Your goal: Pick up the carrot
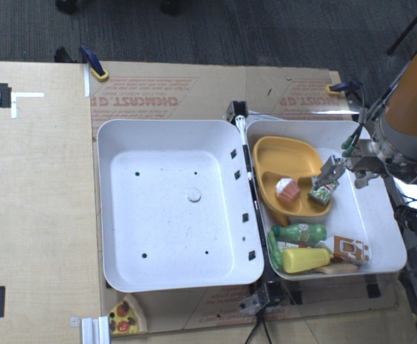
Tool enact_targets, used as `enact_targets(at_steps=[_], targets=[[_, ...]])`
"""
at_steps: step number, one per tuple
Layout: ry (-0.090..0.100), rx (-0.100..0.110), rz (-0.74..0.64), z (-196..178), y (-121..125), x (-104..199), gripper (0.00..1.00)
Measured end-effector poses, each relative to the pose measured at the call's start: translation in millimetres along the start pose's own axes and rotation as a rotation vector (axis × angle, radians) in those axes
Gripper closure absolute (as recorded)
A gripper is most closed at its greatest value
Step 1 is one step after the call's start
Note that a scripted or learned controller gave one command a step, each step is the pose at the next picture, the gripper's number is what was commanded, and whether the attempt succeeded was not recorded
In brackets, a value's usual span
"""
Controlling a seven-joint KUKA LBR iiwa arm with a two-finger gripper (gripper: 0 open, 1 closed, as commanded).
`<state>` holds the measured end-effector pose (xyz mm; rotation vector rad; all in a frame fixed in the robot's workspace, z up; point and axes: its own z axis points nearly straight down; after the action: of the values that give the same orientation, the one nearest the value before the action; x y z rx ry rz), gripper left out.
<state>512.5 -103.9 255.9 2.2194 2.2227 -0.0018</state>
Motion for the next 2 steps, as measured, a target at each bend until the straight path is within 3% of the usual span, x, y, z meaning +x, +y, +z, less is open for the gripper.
enact_targets(at_steps=[1, 2], targets=[[0.000, 0.002, 0.024, 97, 106, -2, 0.00], [-0.003, -0.010, 0.024, 159, 149, -41, 0.00]])
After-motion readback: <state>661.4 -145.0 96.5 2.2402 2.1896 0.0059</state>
